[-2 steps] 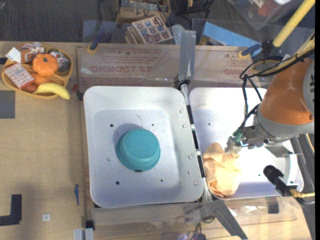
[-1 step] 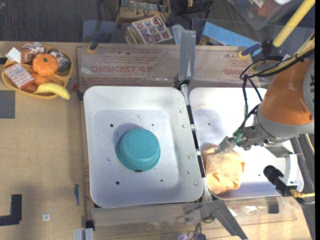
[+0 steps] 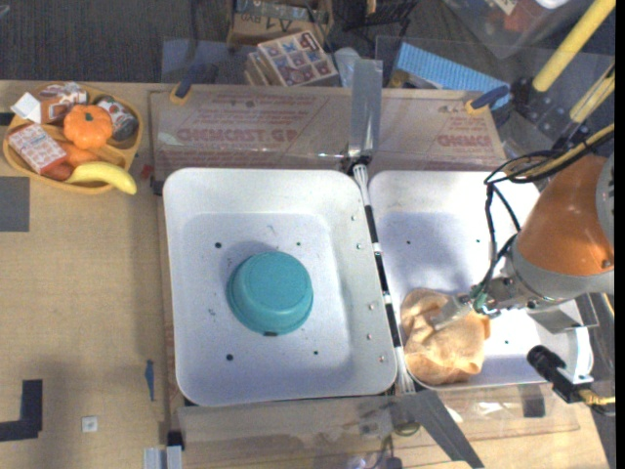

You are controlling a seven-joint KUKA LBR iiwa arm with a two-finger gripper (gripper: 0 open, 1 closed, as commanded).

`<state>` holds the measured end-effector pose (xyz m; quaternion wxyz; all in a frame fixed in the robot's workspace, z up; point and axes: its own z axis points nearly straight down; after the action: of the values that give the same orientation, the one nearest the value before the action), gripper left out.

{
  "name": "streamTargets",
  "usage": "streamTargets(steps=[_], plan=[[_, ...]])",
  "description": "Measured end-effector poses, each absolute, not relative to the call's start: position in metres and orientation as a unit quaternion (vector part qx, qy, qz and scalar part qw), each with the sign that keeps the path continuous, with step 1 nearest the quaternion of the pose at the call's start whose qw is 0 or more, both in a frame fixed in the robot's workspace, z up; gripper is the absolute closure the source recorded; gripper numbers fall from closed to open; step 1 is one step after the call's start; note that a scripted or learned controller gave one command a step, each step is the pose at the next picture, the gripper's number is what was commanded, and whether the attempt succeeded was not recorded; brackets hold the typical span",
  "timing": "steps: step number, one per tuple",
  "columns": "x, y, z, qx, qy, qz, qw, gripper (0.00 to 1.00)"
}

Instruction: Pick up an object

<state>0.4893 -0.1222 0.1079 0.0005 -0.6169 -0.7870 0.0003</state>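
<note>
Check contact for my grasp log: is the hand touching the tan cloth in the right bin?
Touching. In the camera view the hand lies directly on the crumpled tan cloth, its tip pressed into the folds with no gap visible.

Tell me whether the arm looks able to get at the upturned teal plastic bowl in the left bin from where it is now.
Probably yes. The upturned teal plastic bowl sits alone in the left white bin, nothing above or beside it. The tool is over the crumpled tan cloth in the right bin, across the divider.
</note>
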Motion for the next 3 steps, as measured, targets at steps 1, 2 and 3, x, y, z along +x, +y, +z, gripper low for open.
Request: streamTargets(steps=[1,2,3], plan=[[0.49,-0.167,0.089,-0.697,-0.717,-0.0031,-0.003,0.0],[0.491,-0.168,0.1,-0.698,-0.716,-0.0046,-0.004,1.0],[0.493,-0.151,0.123,-0.567,-0.824,-0.0002,-0.002,1.0]])
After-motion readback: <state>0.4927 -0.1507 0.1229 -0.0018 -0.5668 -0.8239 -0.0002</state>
